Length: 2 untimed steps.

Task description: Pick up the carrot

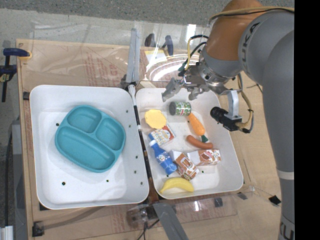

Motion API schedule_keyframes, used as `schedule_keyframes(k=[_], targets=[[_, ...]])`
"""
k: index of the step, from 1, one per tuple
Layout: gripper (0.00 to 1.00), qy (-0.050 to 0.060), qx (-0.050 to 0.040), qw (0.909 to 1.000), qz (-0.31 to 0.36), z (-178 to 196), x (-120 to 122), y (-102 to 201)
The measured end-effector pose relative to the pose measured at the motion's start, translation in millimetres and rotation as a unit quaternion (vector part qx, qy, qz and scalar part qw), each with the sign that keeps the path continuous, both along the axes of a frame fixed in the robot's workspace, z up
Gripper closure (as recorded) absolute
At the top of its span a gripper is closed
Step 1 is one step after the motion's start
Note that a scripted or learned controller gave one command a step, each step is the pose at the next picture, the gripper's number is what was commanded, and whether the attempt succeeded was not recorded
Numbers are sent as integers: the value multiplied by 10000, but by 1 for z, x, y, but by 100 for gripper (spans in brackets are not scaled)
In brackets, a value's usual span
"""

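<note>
The carrot (196,125), orange with a green stub at its upper end, lies tilted in the right bin (227,149), just right of a small green can (180,108). My gripper (183,91) hangs over the bin's far end, above the can and up-left of the carrot. Its fingers (170,91) are spread apart with nothing between them.
Around the carrot in the right bin lie a red sausage (199,142), a yellow disc (155,118), a blue bottle (163,157), small cartons (210,156) and a banana (176,185). In the left bin (45,184) sits a blue divided plate (90,137).
</note>
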<state>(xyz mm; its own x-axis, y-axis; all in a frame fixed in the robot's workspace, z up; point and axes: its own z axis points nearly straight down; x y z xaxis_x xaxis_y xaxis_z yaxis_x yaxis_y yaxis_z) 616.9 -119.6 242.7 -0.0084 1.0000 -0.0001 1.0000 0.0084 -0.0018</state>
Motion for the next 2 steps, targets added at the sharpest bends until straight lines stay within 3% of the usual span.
schedule_keyframes(k=[1, 2], targets=[[0, 8, -9, 10000, -63, -84, 12, -76], [0, -2, -7, 10000, 69, -155, -21, -136]])
